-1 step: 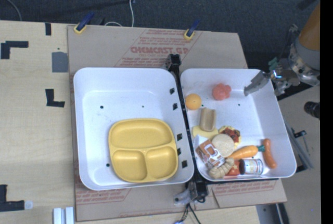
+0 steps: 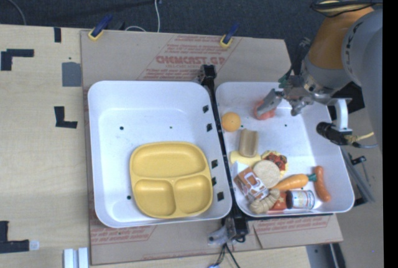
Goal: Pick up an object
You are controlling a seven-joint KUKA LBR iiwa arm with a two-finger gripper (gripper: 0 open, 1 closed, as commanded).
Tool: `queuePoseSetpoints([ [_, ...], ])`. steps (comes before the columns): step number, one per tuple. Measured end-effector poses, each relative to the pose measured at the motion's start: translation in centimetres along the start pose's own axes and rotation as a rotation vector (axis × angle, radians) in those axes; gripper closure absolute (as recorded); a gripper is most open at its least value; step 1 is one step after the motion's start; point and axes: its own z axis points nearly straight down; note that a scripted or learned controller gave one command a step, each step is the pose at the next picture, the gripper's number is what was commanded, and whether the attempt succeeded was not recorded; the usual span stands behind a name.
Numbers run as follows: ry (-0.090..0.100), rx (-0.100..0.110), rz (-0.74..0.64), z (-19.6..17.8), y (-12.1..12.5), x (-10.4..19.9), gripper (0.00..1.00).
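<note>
Toward the far side of the right bin [image 2: 323, 136] we note a small red-orange object [image 2: 265, 112], possibly a toy food piece, lying on the white floor. It sits just at the tip of the gripper [image 2: 285, 101], whose fingers [image 2: 271, 101] angle down beside it. Whether they are open or clamped, and whether they touch the piece, we cannot tell; it is not visibly between them.

Nearer us in the same bin: an orange ball [image 2: 231, 121] by the dividing wall, a tan block [image 2: 249, 142], then a crowded heap with a toy carrot [image 2: 290, 183], a round bread-like slice [image 2: 267, 172], a small jar [image 2: 301, 199] and a red sausage shape [image 2: 320, 183].

The left bin [image 2: 109, 105] holds a yellow divided tray [image 2: 171, 178]. Both bins rest on cardboard [image 2: 180, 58] clipped to the desk [image 2: 31, 136].

Our reading: the arm [image 2: 336, 43] is at the approach or grasp step on the red-orange piece, nothing lifted yet. Next move calls for the fingers to straddle the piece squarely, close, and rise straight; it is small and low, so a glancing close could nudge it aside.
</note>
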Motion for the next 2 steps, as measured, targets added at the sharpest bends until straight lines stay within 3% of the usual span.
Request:
queuePoseSetpoints([
  [1,-0.002,-0.004,0.0,6.5,3.5,3.4,0.0],
  [2,-0.004,-0.01,0.002,4.8,3.6,3.2,1.0],
])
